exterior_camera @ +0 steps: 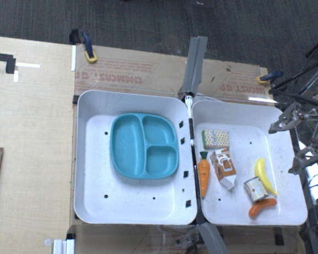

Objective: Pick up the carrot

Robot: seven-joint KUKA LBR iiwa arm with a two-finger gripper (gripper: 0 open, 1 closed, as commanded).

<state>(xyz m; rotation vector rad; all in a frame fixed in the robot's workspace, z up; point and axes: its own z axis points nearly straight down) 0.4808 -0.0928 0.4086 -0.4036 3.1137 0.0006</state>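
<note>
Carrot [202, 177] lies in right bin [284, 217], hard against the left wall, milk carton [223, 168] just beside it. I reckon gripper fingers could catch wall or carton & miss. Can't tell gripper state. Blue plate [144, 146] in left bin [89, 162]; wood bench [27, 117], dark floor beyond.

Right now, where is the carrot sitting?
The carrot lies in the right bin, hard against its left wall beside the divider between the bins. A small carton lies just to its right.
</note>
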